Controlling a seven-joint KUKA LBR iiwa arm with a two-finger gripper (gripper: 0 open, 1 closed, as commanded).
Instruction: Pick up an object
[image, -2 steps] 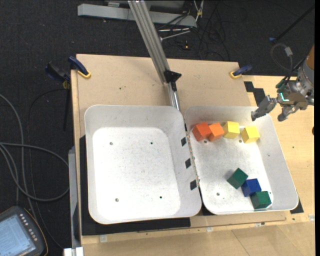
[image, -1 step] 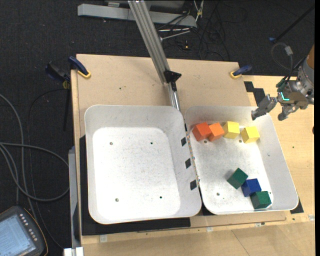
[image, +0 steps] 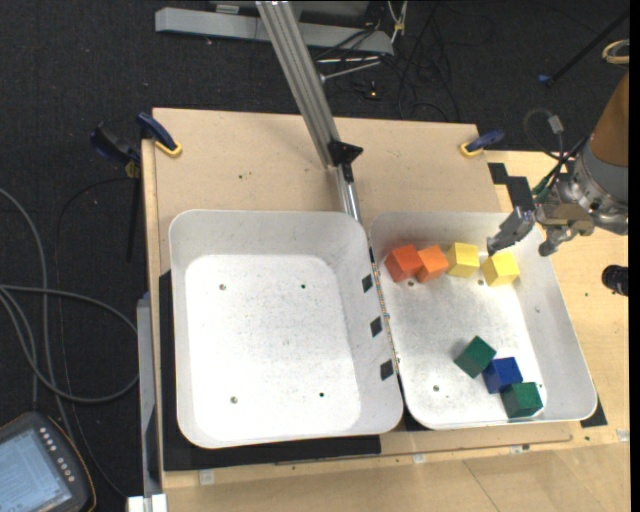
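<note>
Nearest block to me is a yellow cube (image: 502, 267), just below and a bit left of my gripper (image: 527, 236), in the upper part of the right bin (image: 560, 320); it looks close to my left fingertip (image: 500, 240), but I can't tell if we touch. My fingers are spread apart, nothing between them, the other finger (image: 553, 241) out over the bin's right rim. Just left of that cube sits a second yellow cube (image: 464, 258), apart from it by a small gap. Further left, two orange blocks (image: 417, 263) pressed together, touching the second yellow cube's side. Well below me, toward the bin's near corner: a green block (image: 475, 356), tilted, a blue block (image: 502, 373) touching it, and another green block (image: 522, 399) right against the blue. Far left of me lies the left bin (image: 265, 320), white with speckles. Both bins rest on a tan board (image: 250, 160) with blue-and-yellow clamps (image: 158, 135) at its far corners. A grey metal pole (image: 305, 80) slants down to the gap between the bins.
</note>
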